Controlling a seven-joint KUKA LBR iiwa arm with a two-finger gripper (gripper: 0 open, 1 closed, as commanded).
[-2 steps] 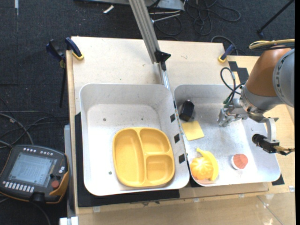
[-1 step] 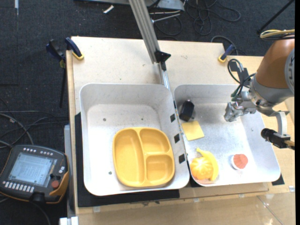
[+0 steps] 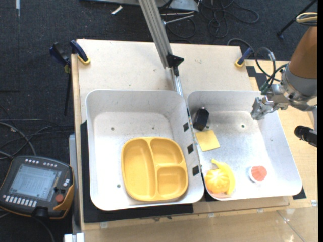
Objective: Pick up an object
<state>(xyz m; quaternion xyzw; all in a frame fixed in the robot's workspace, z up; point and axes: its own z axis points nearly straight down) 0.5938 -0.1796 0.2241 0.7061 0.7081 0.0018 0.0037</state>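
The right bin [image 3: 275, 135] holds a black object [image 3: 201, 117] near its far left corner, a flat yellow square [image 3: 208, 140] just in front of it, a yellow-orange crumpled item [image 3: 220, 180] at the front edge, and a small red and white round piece [image 3: 258, 173] at the front right. My gripper [image 3: 258, 111] hangs over the far right part of this bin, well apart from all of them. Nothing shows between its fingers.
The left bin [image 3: 101, 115] carries a yellow divided plate [image 3: 154, 168] toward its front right. A slanted metal pole [image 3: 157, 29] runs down to the gap between the bins. A teach pendant [image 3: 35, 185] lies on the floor at the left.
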